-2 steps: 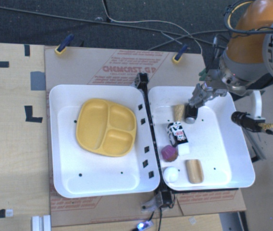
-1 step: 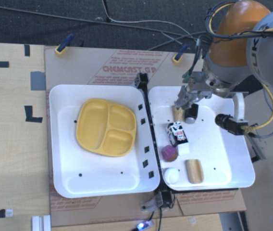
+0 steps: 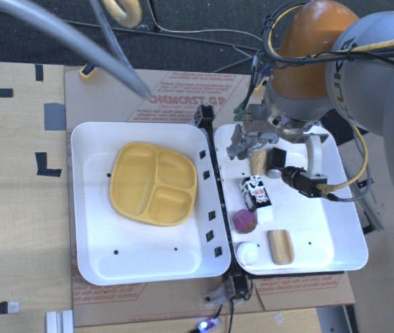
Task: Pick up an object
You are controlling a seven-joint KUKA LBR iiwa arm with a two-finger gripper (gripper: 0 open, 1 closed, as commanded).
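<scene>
risk sits in the crowded right bin (image 3: 336, 255): your gripper (image 3: 256, 144) hangs low over its far end, just above a tan cylinder (image 3: 258, 162), and you cannot tell its state. the black-and-white toy (image 3: 255, 190) lies close by, so a descent could clip or shove it, spoiling the pick.

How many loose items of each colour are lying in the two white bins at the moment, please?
Yellow: 1, the divided plate in the left bin.
Tan: 2, a block and a piece under the hand.
Black-and-white: 1.
Purple: 1.
White: 1.
Total: 6.
</scene>
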